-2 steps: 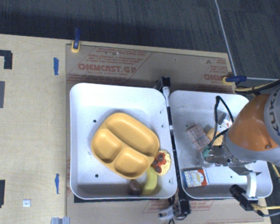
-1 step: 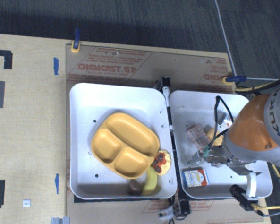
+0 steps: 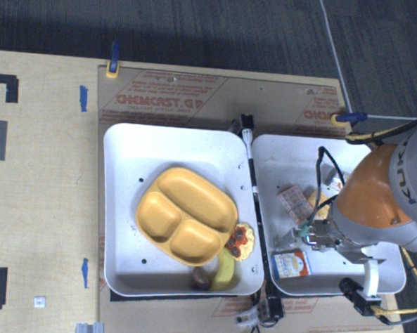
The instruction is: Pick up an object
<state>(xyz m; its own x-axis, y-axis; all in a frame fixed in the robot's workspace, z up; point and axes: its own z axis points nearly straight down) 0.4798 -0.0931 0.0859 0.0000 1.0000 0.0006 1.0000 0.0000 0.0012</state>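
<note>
My gripper (image 3: 314,237) reaches down into the right bin (image 3: 279,156), mostly hidden under the orange wrist band (image 3: 372,193). Just below and left of it, a small white and orange packet (image 3: 290,264) lies flat on the bin floor. A pinkish crinkled wrapper (image 3: 290,200) lies above and left of the gripper, with a tan piece (image 3: 315,200) next to it. I see nothing held in the gripper.
The left bin (image 3: 125,150) holds a yellow three-compartment plate (image 3: 186,214), upside down. At the plate's lower right lie a banana (image 3: 225,269), a toy pizza slice (image 3: 241,241) and a dark round object (image 3: 201,279). A black divider (image 3: 251,173) runs between the bins.
</note>
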